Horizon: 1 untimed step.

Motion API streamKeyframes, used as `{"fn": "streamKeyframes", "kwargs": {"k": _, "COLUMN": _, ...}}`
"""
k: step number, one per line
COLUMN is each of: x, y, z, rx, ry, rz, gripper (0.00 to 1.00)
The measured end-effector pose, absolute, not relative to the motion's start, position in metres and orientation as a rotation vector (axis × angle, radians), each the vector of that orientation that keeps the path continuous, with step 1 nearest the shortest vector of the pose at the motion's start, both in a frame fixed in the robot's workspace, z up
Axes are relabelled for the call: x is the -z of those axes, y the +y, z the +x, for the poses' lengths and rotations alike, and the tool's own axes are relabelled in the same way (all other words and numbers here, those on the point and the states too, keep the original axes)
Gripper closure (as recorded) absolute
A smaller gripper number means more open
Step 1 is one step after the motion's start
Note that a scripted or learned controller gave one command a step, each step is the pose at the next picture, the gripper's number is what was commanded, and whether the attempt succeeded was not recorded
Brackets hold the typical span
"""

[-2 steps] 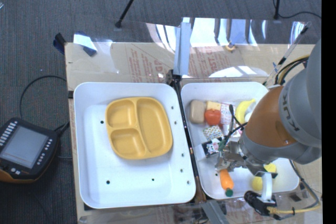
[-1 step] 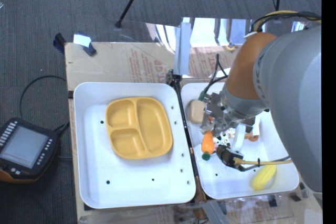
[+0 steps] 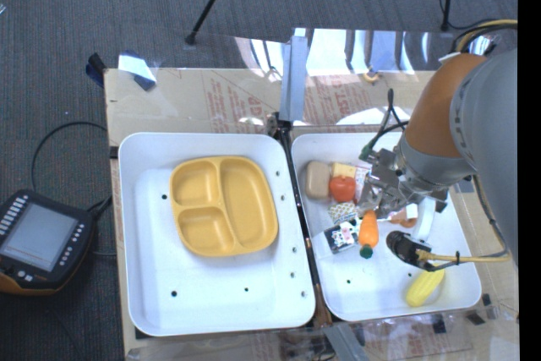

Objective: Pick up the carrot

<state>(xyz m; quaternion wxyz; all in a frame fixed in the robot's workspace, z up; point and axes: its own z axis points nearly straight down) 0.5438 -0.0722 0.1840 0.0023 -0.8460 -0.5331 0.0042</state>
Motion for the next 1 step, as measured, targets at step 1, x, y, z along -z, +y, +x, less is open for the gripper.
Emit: {"fn": "streamKeyframes", "kwargs": {"k": 1, "x": -0.184, "y": -0.0489, "z": 0.5327, "rx": -0.014, "ry": -1.673, "rz": -2.651, "gripper": 1.0}}
